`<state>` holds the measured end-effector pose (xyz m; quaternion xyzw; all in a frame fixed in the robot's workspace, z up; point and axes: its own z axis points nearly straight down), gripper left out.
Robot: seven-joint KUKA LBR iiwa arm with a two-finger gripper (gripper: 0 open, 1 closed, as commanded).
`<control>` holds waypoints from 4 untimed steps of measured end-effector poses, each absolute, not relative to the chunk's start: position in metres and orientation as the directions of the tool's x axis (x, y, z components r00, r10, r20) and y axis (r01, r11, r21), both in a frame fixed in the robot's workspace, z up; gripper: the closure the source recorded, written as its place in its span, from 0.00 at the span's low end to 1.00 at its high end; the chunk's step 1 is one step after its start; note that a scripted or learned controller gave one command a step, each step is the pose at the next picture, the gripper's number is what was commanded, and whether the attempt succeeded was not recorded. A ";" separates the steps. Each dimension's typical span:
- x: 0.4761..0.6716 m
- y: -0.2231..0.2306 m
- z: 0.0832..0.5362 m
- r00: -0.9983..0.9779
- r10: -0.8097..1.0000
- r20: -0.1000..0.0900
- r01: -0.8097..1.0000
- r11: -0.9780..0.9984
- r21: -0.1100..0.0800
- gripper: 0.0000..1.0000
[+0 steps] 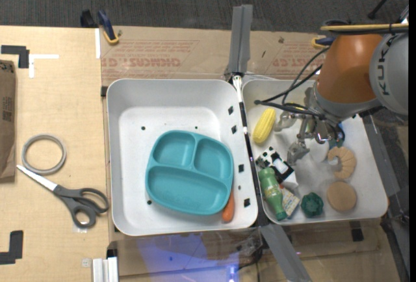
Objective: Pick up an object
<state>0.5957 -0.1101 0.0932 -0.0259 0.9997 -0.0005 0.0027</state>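
Observation:
My gripper (304, 144) hangs over the middle of the right bin (374, 157), below the orange wrist band. Under and around it lie a yellow corn cob (263, 125), a green bottle (271, 192), a black and white block (275, 164), a dark green lump (312, 204), and two tan round pieces (341, 196). Nothing shows between the fingers. The left bin (123, 144) holds a teal divided plate (190, 172) with an orange carrot (228, 210) at its lower right edge.
Scissors (68, 195) and a tape roll (43, 153) lie on the cardboard left of the bins. A grey divider bar (240, 40) rises behind the gap between the bins. Cables trail from the wrist across the right bin.

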 end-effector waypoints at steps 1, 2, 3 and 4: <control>0.556 -0.093 0.092 -1.000 0.009 -0.002 0.009 1.000 0.000 0.00; 0.515 -0.157 0.095 -1.000 0.022 -0.013 0.022 1.000 -0.002 0.00; 0.575 -0.222 0.114 -0.999 0.035 -0.006 0.035 0.999 -0.001 0.00; 0.570 -0.208 0.093 -0.987 0.159 -0.003 0.159 0.987 0.001 0.00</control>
